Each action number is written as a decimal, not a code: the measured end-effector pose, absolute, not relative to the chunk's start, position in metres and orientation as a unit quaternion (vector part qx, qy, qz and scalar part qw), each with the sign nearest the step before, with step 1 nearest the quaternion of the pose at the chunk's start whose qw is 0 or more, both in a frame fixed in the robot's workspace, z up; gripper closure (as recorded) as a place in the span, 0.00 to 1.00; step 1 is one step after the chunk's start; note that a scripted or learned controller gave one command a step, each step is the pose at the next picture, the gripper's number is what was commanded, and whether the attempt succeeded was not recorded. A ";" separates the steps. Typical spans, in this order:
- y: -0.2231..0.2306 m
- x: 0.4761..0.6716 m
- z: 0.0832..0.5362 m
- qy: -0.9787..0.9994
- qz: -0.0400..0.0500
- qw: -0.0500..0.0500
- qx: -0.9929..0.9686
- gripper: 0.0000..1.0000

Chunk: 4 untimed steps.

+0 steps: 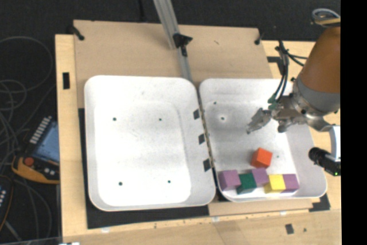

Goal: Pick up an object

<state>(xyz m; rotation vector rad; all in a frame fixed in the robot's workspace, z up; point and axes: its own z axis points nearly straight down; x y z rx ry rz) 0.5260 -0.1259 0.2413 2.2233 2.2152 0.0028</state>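
Blocks sit untouched in the right bin (229,94): the orange block (262,157) above a row along the near wall. My gripper (265,118) hovers above them, fingers spread, carrying nothing. I judge the whole pick remains.

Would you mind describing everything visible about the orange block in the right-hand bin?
The orange block is a small, matte, solid-coloured cube, slightly rotated against the bin's edges. It rests on the floor of the right bin, standing apart just above the row of purple, green and yellow blocks at the near wall. Nothing visibly touches it; the gripper hangs above and beyond it.
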 end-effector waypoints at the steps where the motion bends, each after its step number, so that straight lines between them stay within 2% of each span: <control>1: -0.175 0.495 0.156 0.705 -0.003 -0.002 0.709 0.00; 2: -0.183 0.497 0.096 0.707 0.001 0.002 0.708 0.00; 3: -0.184 0.498 0.109 0.705 0.002 0.004 0.709 1.00; 4: -0.108 0.607 0.180 0.710 0.004 0.003 0.704 1.00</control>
